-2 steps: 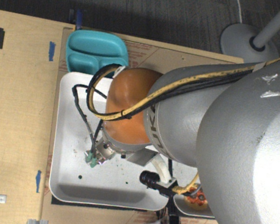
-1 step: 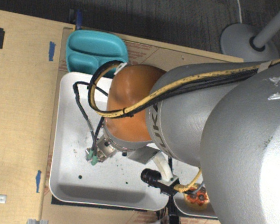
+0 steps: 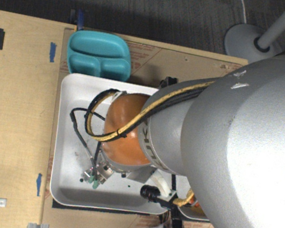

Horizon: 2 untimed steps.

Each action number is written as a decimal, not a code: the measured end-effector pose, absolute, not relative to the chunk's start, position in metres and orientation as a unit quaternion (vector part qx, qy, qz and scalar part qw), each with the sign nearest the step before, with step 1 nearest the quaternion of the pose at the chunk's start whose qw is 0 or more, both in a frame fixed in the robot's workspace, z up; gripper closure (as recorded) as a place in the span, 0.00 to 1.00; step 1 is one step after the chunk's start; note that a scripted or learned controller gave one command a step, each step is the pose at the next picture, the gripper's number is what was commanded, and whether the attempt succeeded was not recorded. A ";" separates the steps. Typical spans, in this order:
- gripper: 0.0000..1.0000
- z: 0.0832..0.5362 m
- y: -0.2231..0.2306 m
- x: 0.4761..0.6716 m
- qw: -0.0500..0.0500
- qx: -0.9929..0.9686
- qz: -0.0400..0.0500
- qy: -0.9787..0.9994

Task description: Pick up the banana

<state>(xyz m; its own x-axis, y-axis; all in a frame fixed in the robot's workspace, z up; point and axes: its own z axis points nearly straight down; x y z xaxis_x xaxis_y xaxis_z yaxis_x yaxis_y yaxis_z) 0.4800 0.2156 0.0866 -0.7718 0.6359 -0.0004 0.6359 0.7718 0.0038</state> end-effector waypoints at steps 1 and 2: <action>1.00 0.096 0.216 0.480 0.001 0.338 0.002 0.941; 1.00 0.087 0.224 0.480 0.001 0.531 0.003 0.847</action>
